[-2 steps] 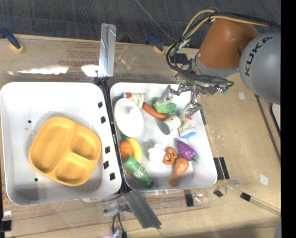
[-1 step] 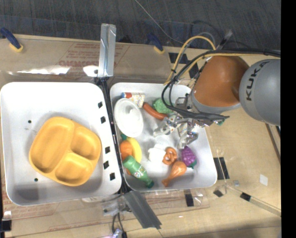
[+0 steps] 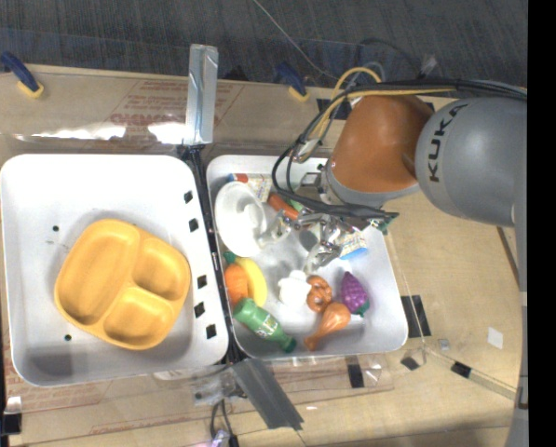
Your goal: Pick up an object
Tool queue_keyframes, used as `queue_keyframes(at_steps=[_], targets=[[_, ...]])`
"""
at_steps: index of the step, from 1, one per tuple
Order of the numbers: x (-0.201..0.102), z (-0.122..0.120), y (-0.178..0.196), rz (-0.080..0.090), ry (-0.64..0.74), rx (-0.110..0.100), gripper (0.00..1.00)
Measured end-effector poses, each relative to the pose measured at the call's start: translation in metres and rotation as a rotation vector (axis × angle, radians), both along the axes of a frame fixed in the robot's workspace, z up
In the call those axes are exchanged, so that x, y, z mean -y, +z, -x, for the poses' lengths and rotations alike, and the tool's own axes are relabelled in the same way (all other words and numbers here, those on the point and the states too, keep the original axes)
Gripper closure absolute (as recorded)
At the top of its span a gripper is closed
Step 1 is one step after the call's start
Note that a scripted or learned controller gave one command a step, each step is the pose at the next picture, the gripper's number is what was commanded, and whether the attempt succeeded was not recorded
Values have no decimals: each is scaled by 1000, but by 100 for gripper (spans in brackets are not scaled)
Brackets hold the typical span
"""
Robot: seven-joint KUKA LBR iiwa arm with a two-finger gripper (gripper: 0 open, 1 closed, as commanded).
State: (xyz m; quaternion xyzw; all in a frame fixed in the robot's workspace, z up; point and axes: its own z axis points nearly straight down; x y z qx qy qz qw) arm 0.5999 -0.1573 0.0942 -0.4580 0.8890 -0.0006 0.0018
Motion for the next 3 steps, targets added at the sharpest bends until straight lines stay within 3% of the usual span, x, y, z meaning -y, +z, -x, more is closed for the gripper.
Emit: queue_keyframes(at_steps=[1, 2, 3], targets=[[50, 37, -2, -1, -155, -5, 0], [-3, 18, -2, -2, -223, -3, 0], [-1, 81, -3, -1, -376, -5, 0]])
